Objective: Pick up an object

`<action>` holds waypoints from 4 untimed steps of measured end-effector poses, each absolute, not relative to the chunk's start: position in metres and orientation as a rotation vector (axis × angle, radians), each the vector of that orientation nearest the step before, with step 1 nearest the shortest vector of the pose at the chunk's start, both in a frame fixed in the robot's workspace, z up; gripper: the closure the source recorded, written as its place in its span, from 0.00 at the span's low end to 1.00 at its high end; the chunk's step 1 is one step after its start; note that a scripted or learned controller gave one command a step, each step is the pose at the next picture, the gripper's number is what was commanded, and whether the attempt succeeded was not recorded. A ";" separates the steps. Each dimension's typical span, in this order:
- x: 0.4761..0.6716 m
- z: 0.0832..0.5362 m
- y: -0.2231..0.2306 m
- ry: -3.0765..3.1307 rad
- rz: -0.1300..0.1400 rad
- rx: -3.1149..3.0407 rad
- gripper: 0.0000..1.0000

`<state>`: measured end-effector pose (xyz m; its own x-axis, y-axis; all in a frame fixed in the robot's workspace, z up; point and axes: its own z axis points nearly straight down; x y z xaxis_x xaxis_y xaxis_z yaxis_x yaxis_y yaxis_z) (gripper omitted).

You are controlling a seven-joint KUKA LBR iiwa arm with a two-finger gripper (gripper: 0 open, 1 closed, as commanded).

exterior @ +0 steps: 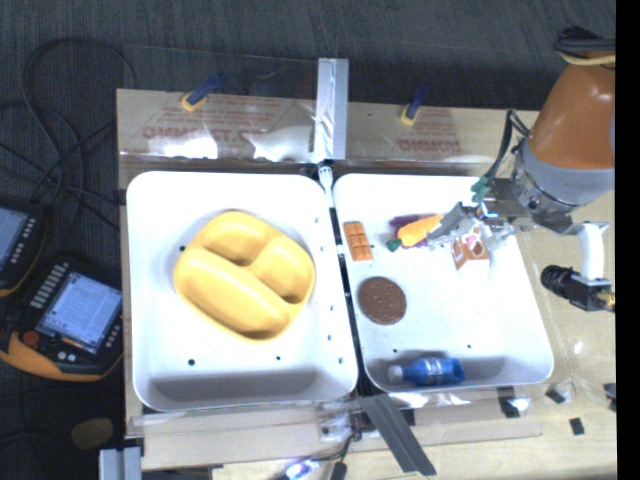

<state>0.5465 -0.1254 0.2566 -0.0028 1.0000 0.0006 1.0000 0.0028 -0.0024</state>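
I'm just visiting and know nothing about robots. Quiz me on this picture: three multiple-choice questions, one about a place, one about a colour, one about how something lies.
1. Where is the big yellow object?
A. left bin
B. right bin
C. on the floor

2. What colour is the round flat disc?
A. green
B. brown
C. white

3. How is the blue bottle positioned?
A. standing upright
B. lying on its side
C. hanging from the gripper

Answers:
1 A, it sits in the left bin.
2 B, it is plainly brown.
3 B, it lies along the right bin near edge.
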 end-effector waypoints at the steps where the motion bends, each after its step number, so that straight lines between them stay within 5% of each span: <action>1: 0.638 0.128 -0.093 -2.340 0.001 -2.098 0.00; 2: 0.619 0.089 -0.134 -2.473 -0.006 -1.949 0.00; 3: 0.613 0.110 -0.127 -2.634 0.002 -1.715 0.00; 4: 0.662 0.091 -0.126 -2.440 0.001 -1.977 0.00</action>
